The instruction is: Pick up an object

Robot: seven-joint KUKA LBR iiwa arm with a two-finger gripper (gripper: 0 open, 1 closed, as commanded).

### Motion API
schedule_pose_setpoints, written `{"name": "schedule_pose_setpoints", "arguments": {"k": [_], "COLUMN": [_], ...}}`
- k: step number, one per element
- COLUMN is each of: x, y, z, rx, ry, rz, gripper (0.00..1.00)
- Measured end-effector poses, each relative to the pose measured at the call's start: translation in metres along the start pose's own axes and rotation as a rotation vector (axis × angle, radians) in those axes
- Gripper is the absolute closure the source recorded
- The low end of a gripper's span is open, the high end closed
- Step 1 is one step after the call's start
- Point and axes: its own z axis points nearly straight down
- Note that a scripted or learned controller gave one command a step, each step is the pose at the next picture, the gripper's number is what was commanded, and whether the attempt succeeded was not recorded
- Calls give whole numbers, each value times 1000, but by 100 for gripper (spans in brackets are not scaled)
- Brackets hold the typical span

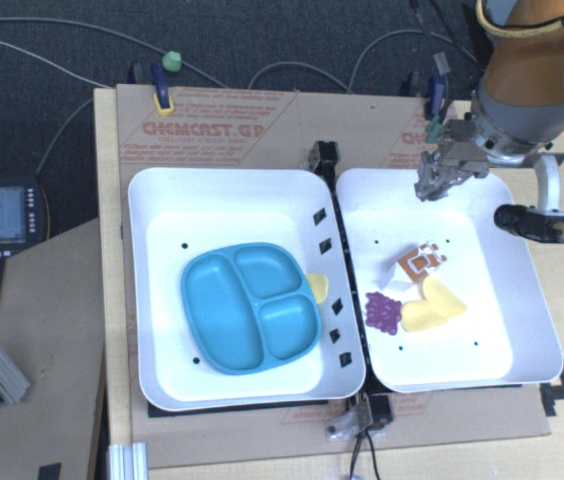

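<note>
Holding blue tray (250, 306) in L bin (152, 268); tool (435, 183) grip can't tell.

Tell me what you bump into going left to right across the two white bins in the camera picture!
Blue divided plate → small yellow piece at the plate's right edge → purple grapes → orange-and-white toy, with the tool hovering farther back above the right bin.

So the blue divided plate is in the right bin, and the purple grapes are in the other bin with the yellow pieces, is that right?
Not quite. The camera view shows the blue divided plate in the left bin, not the right. The purple grapes do lie in the other bin, the right bin, with the yellow pieces.
</note>
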Motion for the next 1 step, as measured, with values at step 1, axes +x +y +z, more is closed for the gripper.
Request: {"name": "schedule_pose_setpoints", "arguments": {"k": [1], "x": [48], "y": [-24], "z": [-3], "rx": [1], "ry": [0], "rz": [1], "gripper": [100]}}
